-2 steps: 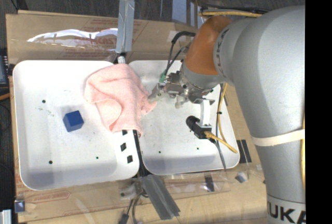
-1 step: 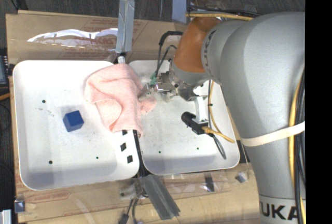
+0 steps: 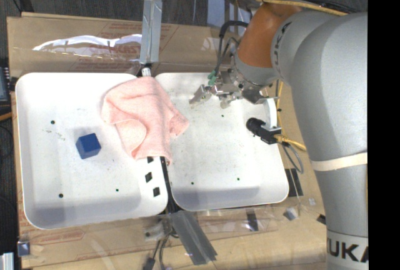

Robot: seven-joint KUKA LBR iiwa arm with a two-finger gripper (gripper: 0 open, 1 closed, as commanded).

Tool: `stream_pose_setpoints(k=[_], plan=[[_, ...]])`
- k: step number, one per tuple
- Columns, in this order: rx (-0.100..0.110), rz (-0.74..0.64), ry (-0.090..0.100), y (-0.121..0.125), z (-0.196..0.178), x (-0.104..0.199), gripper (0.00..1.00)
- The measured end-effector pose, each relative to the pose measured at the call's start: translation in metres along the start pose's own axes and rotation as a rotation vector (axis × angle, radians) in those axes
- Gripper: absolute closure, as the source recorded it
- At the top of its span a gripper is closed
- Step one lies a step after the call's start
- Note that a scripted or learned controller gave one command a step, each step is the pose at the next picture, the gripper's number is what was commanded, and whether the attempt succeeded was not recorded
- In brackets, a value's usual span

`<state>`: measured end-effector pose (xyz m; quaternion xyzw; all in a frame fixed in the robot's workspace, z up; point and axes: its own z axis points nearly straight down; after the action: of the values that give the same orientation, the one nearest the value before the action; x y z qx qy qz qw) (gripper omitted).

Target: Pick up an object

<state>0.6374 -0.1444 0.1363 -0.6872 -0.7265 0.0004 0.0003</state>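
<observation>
Showing "KUKA" on its base, the arm [image 3: 325,75] hangs its tool [image 3: 215,92], grip state unclear, above the right bin [image 3: 219,194].

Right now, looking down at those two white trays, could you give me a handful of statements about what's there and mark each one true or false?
1. A blue cube lies in the left bin. True.
2. The pink cloth lies wholly inside the right bin. False: it drapes over the divide between the bins, mostly on the left side.
3. The gripper is over the far part of the right bin. True.
4. The blue cube rests on top of the pink cloth. False: it sits apart from it, on bare bin floor.
5. The arm has an orange band. True.
</observation>
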Motion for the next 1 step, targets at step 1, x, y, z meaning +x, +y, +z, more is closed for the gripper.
stream_pose_setpoints(k=[1], plan=[[0.003,-0.439,0.002,-0.0459,0.0450,0.0532,0.00]])
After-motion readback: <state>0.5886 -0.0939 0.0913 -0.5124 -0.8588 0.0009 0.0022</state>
